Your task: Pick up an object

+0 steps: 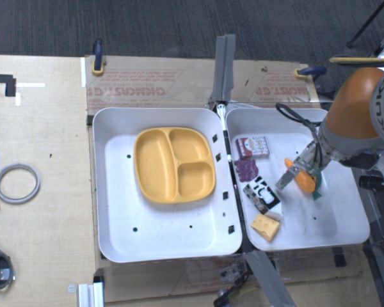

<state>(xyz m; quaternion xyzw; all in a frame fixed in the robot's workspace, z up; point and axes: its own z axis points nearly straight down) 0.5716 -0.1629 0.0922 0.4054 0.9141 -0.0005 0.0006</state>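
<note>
On the far left a roll of tape point(16, 183) is lying on the bench, well apart from everything. The left bin point(115, 235) is holding a yellow divided plate point(175, 165) at its centre, out of the way.

In the right bin point(345, 226), a small purple-and-white box point(252, 147) is sitting at about 10 o'clock, a purple lump point(246, 169) just below it, a black-and-white item point(262, 194) near 8 o'clock, and a yellow wedge point(266, 226) at 7 o'clock.

The gripper point(299, 173) is reaching in from 3 o'clock, and an orange object point(304, 181) is sitting right at its tip. Whether the fingers are apart or clamped on it, I cannot tell.

The orange object is looking small, light, rounded and probably smooth, so likely to slip; gripping across its middle seems best. Nothing is crowding it.
</note>
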